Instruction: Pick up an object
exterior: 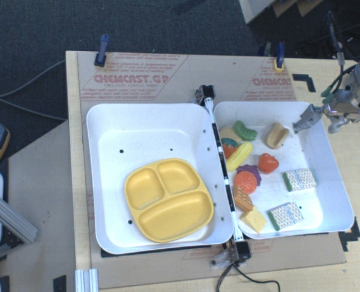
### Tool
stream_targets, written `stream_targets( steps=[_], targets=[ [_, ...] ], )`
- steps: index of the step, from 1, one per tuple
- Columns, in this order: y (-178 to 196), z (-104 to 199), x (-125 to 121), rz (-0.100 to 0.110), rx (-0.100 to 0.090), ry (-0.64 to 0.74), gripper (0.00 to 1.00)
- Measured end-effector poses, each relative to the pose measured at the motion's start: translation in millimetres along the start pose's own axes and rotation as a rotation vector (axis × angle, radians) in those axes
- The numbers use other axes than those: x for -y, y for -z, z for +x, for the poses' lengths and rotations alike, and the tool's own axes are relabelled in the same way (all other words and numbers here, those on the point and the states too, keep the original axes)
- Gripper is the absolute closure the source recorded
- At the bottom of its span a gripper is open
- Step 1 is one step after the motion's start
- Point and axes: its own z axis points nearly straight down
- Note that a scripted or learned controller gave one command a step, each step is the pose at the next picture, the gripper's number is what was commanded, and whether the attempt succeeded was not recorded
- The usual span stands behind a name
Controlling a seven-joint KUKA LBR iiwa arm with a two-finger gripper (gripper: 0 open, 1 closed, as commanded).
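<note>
The right bin [335,163] holds several toy foods: a green pickle [245,130], a tan bread roll [277,135], a yellow corn cob [239,156], a red tomato [268,162], purple grapes [253,171], an orange-red fruit [245,182], a yellow cheese wedge [253,221] and two patterned packets [299,179] [286,215]. My gripper [321,121] hangs over the bin's upper right corner, right of the bread roll. It is open, and nothing sits between its fingers.
The left bin [107,132] carries a yellow divided plate [169,199]. A black clip [205,93] sits at the top of the wall between the bins. Blue clamps [101,42] [279,50] hold the board at the back.
</note>
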Motion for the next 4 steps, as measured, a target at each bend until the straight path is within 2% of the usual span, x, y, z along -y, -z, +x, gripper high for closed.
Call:
stream_targets(
  steps=[1, 2, 3, 4],
  targets=[
    [-120.4, 11.3, -66.5, 0.008, -0.003, 0.003, 0.00],
    [-163.2, 21.5, -52.4, 0.008, -0.003, 0.000, 0.00],
    [-149.2, 20.6, -54.4, 0.001, 0.000, 0.000, 1.00],
    [-53.4, 109.4, -43.4, -0.011, -0.003, 0.009, 1.00]
  ],
)
